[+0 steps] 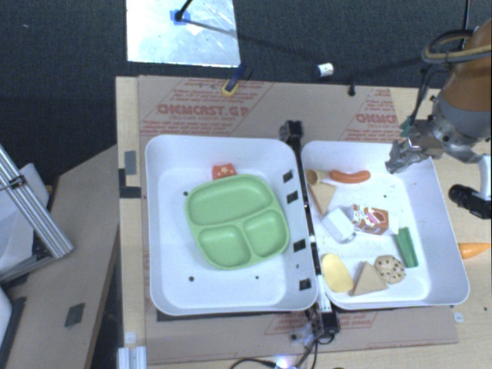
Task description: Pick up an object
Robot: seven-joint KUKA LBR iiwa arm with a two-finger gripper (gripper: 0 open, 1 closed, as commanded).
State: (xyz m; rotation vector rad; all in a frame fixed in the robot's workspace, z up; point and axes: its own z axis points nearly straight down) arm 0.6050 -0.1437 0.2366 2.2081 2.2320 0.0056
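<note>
The gripper hovers over the right bin at its two o'clock corner; whether it is apart or together I cannot tell. A sausage lies at eleven o'clock in that bin, a cookie at five. The green tray sits in the left bin.

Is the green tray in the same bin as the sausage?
No: the green tray lies in the left bin, while the sausage lies in the right bin.
</note>
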